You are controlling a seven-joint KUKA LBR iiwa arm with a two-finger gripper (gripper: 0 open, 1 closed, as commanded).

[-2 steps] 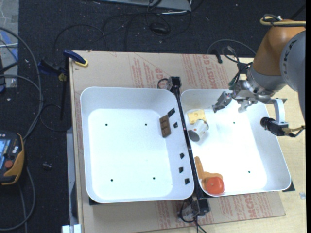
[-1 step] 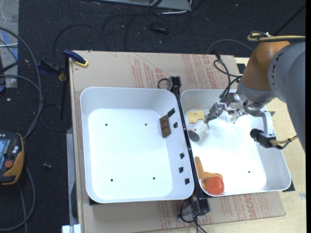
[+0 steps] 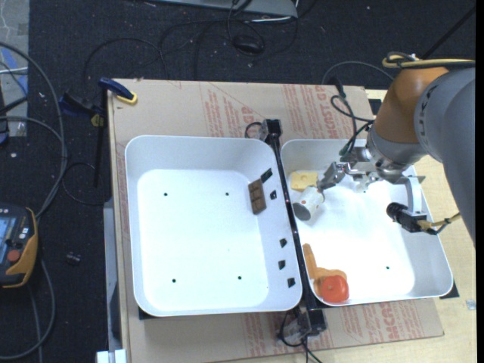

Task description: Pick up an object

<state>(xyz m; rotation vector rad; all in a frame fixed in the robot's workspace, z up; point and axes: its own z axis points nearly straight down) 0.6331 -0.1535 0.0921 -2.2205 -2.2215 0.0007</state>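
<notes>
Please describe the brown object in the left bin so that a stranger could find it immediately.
Look at the left bin and follow its right wall. The brown block lies on the floor just beside that wall, toward the far end. It is dark brown and rectangular, unlike the small black marks on the wall.

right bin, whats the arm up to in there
The gripper is down in the right bin, right by a small white cup lying next to a pale yellow piece. Nothing is visibly lifted. An orange and red object sits in that bin's near corner, and a brown block lies in the left bin.
</notes>
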